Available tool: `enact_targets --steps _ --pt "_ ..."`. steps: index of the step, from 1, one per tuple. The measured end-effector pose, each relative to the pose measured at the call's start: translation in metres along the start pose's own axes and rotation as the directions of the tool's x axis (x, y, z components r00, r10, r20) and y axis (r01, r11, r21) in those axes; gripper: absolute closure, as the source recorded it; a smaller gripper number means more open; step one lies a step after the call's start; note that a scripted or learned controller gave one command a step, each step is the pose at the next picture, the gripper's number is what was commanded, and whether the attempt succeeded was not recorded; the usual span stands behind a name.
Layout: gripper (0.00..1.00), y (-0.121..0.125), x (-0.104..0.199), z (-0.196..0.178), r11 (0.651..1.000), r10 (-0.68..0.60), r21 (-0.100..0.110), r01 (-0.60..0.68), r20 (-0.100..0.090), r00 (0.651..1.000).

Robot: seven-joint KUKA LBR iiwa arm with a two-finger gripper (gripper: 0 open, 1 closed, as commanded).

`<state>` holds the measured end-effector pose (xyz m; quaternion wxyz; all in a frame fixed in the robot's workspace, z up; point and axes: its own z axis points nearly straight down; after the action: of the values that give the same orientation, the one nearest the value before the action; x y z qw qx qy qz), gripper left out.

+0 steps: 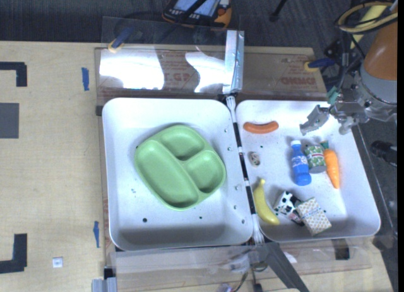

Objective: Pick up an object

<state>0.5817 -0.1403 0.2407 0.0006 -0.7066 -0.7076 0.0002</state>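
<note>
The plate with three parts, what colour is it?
Light green: the plate lies in the left bin, seen in the camera view.

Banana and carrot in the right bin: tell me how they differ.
The banana is yellow and curved; the carrot is orange and straight, tapering to a point. The banana lies along the bin's left wall at the divider, near the front; the carrot lies toward the right side, beside a small green packet. The gripper hangs nearer the carrot than the banana. Both lie flat in the right bin, running roughly front to back.
</note>
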Motion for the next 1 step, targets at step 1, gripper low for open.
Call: enact_targets --steps 1 --pt "0.0 -0.039 -0.0282 0.0942 1.0 0.031 -0.001 -0.031 0.001 1.0"
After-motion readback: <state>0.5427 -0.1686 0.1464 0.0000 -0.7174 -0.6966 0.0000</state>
